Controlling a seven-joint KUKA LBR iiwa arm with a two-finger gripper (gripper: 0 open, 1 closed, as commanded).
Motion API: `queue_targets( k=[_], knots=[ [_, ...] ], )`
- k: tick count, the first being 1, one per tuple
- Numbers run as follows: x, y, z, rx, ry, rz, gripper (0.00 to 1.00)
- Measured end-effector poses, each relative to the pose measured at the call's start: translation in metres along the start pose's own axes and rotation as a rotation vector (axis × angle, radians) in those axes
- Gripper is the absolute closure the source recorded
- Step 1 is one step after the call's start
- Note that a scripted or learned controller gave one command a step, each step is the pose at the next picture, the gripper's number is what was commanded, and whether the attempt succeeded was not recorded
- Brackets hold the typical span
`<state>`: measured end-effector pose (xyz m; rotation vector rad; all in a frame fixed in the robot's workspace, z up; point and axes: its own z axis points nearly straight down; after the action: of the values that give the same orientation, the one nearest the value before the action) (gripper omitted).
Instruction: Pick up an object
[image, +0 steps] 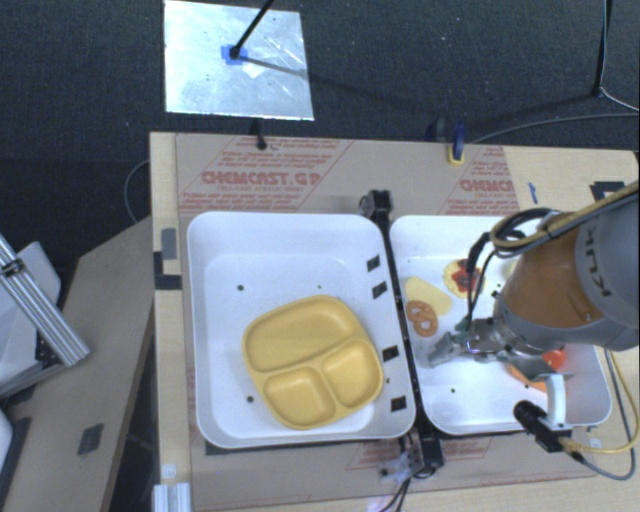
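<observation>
Objects: small food toys lie in the right bin (440, 415), near its left wall and far edge.
Gripper: the gripper (447, 347) is low over the bin floor, near the left wall; how wide it stands I cannot tell.
Pretzel: a pretzel (422, 318) lies just beyond the gripper, apart from it.
Yellow slice: a yellow slice (428, 293) touches the pretzel on its far side.
Red piece: a red piece (461, 276) lies farther, beside the arm (560, 285).
Left bin: the left bin (290, 235) bears a yellow divided tray (313, 360).

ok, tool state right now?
Tool: cannot be told. It sits low in the right bin, near the pretzel.
</observation>
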<state>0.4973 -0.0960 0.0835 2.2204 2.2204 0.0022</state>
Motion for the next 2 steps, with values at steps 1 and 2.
queue_targets(
  k=[1,2],
  knots=[
    [0.001,0.001,-0.013,-0.001,0.003,-0.002,1.00],
    [-0.003,-0.001,-0.057,-0.002,-0.001,-0.003,1.00]
  ],
)
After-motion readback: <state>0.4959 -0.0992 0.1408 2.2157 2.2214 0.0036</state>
